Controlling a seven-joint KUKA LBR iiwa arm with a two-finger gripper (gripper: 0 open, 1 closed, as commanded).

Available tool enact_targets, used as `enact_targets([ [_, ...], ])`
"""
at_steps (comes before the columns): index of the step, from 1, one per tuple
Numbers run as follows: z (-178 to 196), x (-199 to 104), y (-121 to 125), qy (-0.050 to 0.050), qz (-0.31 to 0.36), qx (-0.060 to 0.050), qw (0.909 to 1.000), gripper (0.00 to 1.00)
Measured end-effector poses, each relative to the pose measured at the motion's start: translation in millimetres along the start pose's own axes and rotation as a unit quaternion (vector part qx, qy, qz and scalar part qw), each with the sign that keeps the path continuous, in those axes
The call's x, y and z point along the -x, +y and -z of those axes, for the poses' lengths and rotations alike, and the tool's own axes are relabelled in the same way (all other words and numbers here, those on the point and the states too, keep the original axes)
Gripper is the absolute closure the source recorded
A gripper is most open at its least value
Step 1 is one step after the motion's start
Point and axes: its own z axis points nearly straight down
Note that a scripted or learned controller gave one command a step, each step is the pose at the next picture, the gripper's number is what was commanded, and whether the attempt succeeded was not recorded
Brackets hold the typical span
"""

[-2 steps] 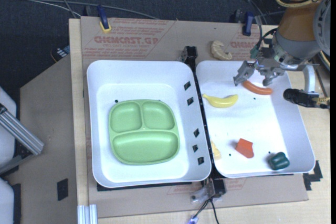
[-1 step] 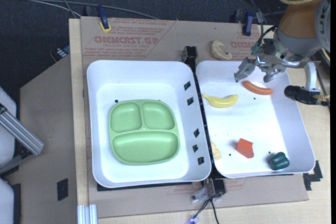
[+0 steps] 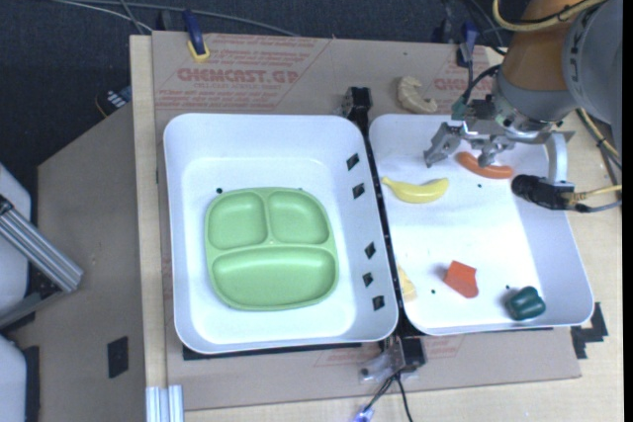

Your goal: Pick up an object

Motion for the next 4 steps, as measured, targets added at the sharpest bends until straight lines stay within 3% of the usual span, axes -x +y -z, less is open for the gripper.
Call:
enact_targets([
  [1,-51,5,-9,0.0,-0.001,-0.001,1.0,0.0],
  [2,-64,4,-9,0.0,-0.001,0.001,1.0,0.0],
  [3,-52,4,-8,0.0,-0.001,0.002,1.0,1.0],
  [4,-6,2,-12,-0.001,-0.001,0.005,1.0,1.0],
])
